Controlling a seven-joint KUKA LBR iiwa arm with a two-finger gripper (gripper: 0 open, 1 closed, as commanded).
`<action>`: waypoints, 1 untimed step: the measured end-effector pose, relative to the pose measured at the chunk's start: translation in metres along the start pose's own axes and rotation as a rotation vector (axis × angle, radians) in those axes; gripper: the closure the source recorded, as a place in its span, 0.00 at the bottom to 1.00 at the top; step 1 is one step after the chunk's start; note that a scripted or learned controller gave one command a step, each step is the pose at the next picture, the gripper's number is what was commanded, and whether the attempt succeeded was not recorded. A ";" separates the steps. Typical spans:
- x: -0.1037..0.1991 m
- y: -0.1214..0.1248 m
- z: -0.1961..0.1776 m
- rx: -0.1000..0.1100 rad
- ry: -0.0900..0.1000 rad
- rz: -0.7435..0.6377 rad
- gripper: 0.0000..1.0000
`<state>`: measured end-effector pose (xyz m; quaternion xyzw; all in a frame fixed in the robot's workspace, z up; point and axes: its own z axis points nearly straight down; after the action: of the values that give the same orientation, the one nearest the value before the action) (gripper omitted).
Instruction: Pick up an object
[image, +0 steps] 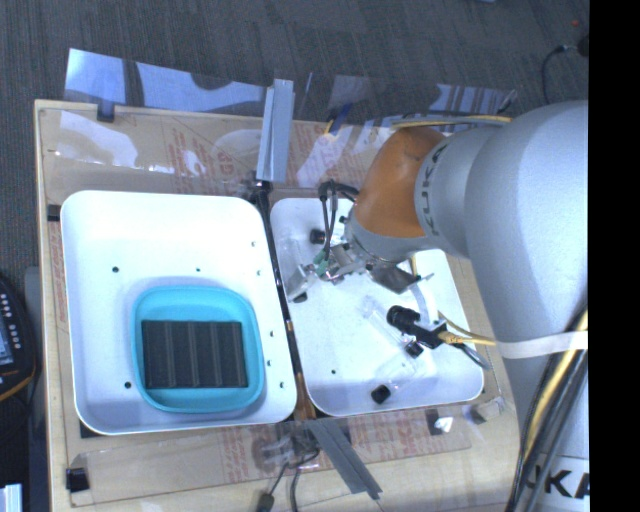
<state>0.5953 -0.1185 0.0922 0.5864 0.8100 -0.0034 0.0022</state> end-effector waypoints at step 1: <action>0.002 0.001 -0.009 -0.001 0.003 -0.006 1.00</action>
<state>0.5960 -0.1161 0.1013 0.5840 0.8118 -0.0023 0.0013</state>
